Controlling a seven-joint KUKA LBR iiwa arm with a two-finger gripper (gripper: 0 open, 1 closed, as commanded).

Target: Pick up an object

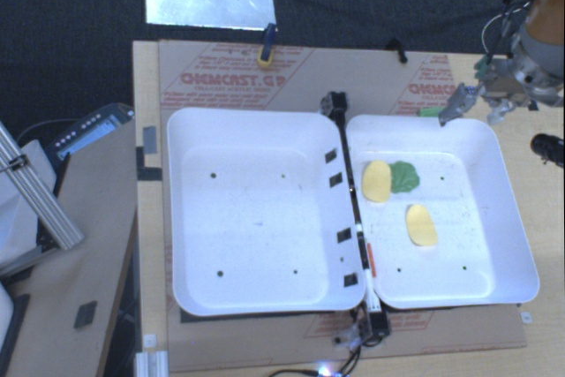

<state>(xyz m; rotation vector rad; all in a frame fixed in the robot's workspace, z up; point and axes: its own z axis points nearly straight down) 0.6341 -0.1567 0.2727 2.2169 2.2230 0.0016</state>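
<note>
Objects: yellow oval piece (377, 181) touching green lump (404, 177), second yellow oval (421, 225) just below, all in right bin (503, 216).
Left bin (256, 207): beside it.
Gripper (477, 104): over right bin's far rim; finger state I cannot tell.

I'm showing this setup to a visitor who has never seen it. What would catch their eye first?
Probably the colour in the right bin: two yellow pieces and a green piece touching the upper yellow one, bright against the white. Next, the end effector at the top right, above that bin's far rim, and the left bin beside it.
</note>
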